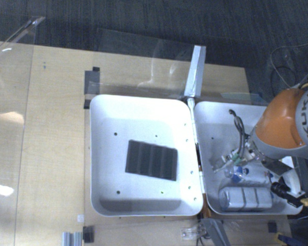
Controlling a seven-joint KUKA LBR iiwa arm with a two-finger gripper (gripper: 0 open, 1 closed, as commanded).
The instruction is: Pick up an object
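Down in the right bin we go. The gripper sits low among a tangle of thin metal and cable, and whether it is released or clenched on anything, I cannot tell. The clutter and the orange band of the arm mask too much.

Just on its near side lies a small blue item, touching or very close to the gripper; its shape is too small to read. Nearer again, against the bin's near wall, rests a grey ribbed block, long axis running left to right. In my judgement that is the likeliest target, since it lies straight toward the near side of the gripper and only a short way off.

Out to the left, across the divide, the left bin holds a dark ribbed slab lying flat, well apart from the arm and a much longer reach. The desk spreads beyond. On the right, the arm's bulk cuts off the right bin's far-right corner, so anything lying there is hidden.
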